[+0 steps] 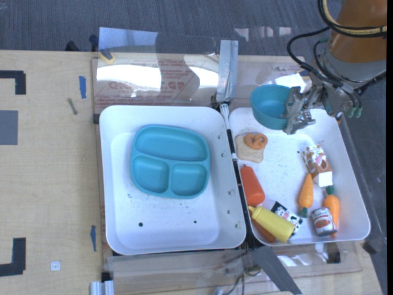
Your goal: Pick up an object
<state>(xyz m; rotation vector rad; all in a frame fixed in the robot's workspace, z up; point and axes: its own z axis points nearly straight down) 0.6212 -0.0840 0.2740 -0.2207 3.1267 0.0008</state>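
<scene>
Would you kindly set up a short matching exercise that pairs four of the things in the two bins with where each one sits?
Things:
1. blue divided plate
2. blue bowl
3. yellow bottle
4. small can

Places:
A. far end of the right bin, beside the gripper
B. near right corner of the right bin
C. middle of the left bin
D. near left corner of the right bin

Pairs: 1-C, 2-A, 3-D, 4-B
</scene>
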